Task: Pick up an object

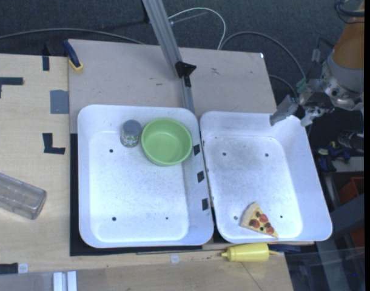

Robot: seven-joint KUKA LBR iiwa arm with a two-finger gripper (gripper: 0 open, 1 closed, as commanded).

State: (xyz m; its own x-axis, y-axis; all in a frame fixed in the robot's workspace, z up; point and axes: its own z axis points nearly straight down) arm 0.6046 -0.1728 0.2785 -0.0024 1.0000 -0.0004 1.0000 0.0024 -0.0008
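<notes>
The gripper (pixel 292 111) hangs over the right bin's (pixel 306 162) far corner, holding nothing. I cannot tell how its fingers sit. The pizza (pixel 258 219) waits near that bin's front.

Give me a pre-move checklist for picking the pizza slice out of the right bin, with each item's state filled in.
1. Target in sight: pizza slice lies unobstructed in the right bin, near its front edge. Ok.
2. Space around target: nothing touches the slice. Ok.
3. Gripper over target: it sits at the bin's far right corner, away from the slice. Not ok.
4. Gripper free of load: cannot tell.
5. Other items out of the path: green bowl and small can are in the left bin; yellow bottle lies outside. Ok.
</notes>
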